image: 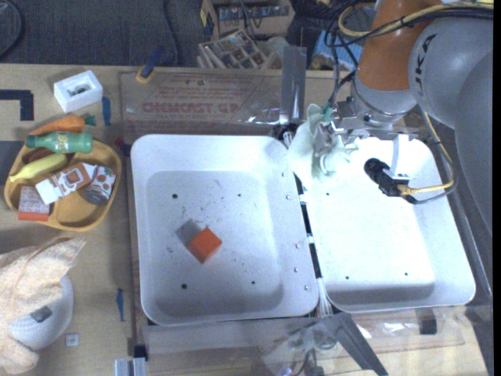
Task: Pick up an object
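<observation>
Hovering over the right bin (pixel 438 288), jaws (pixel 323 149) blurred, grip unclear; orange block (pixel 207 244) in left bin (pixel 156 288).

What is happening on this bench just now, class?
A grey KUKA arm with an orange band reaches in from the right, and its gripper hangs over the top left corner of the right bin, near the divide between the bins. An orange block lies untouched in the left bin, next to a small grey piece. Nothing shows between the fingers yet.

Two bins (pixel 156 288), one orange block (pixel 207 244)
</observation>
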`<state>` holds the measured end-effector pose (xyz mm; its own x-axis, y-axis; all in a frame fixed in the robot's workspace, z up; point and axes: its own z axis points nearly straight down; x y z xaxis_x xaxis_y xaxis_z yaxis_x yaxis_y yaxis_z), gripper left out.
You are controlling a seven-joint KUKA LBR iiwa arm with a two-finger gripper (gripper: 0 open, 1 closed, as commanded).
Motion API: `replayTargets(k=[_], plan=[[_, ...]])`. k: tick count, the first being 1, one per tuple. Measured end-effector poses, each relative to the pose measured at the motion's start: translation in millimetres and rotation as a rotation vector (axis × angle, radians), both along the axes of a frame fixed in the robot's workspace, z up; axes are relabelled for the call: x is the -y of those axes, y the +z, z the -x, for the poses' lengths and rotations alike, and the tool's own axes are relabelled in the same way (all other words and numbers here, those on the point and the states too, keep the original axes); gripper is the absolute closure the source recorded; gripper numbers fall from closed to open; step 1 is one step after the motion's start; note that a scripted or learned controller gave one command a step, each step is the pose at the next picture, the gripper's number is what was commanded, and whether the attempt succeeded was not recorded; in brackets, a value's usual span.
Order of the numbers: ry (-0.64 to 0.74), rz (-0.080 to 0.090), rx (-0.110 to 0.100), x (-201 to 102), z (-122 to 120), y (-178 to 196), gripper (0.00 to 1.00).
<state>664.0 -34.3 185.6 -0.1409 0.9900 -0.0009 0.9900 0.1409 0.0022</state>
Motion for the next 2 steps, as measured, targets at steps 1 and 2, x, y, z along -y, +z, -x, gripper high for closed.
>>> replayTargets(k=[1,2], plan=[[-0.287,0.001,0.001,5.4,-2.9,43.2,1.00],[-0.284,0.003,0.004,4.8,-3.7,53.4,1.00]])
